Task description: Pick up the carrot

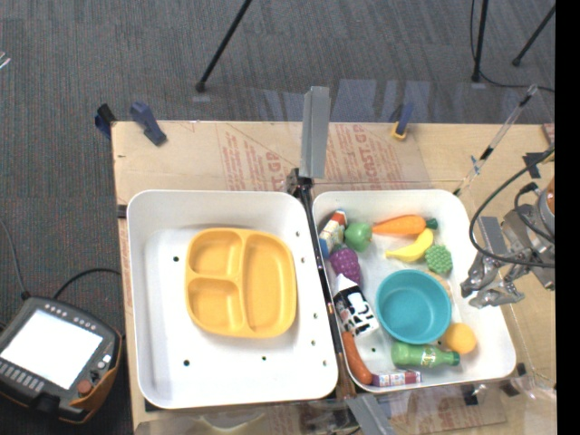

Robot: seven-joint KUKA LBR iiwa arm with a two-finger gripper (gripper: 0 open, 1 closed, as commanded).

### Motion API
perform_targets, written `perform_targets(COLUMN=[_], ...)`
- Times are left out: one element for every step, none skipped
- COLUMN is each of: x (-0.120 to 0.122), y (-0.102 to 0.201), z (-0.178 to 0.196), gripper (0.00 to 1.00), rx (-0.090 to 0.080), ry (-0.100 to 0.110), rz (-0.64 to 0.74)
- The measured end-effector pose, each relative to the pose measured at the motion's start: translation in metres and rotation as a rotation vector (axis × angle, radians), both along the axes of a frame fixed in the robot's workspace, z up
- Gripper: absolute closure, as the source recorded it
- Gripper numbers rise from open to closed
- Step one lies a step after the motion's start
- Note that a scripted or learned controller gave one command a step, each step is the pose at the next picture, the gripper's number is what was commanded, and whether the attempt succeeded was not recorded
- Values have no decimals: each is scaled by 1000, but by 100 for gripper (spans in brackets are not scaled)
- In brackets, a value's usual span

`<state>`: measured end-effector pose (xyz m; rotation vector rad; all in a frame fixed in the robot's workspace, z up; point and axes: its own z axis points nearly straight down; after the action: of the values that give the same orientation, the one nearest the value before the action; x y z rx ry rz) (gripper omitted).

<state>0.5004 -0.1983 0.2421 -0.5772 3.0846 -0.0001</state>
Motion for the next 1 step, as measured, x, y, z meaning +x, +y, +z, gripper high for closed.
perform_targets(x=[22], y=[-11], z=[-18], gripper=[100], rx=[2], ry=[3], rz=[95])
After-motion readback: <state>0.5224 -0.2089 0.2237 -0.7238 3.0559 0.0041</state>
